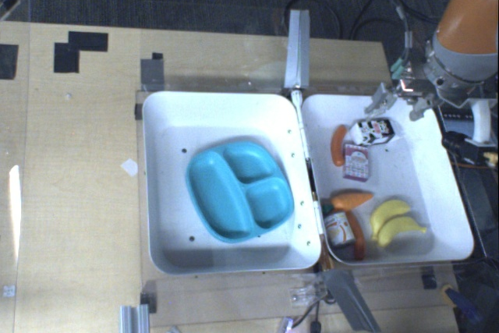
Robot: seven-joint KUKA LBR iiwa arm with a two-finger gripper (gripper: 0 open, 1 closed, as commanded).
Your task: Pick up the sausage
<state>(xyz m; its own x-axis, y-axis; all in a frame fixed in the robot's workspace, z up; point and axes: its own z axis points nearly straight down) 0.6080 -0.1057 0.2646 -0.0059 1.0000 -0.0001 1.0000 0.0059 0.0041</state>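
Pincer (pixel 401 100) spread open, nothing between the fingers, hanging well apart from the sausage (pixel 337 146), beyond it and toward the view's right. Crowding the sausage on that same side, touching or nearly so: a black-and-white carton (pixel 373 131) and a red-and-white packet (pixel 355 163). Likely to clip or close on the carton first, since it lies in the approach path, or to roll the slim sausage aside.

left bin (pixel 156 168): on tabletop (pixel 70 168), holds divided tray (pixel 238 189)
right bin (pixel 448 191): touching left bin's right side
sausage (pixel 337 145): right bin, far left part, beside small carton (pixel 356 163)
bananas (pixel 394 220): right bin, near side
carrot (pixel 352 199): left of bananas
pincer (pixel 401 96): over right bin's far edge
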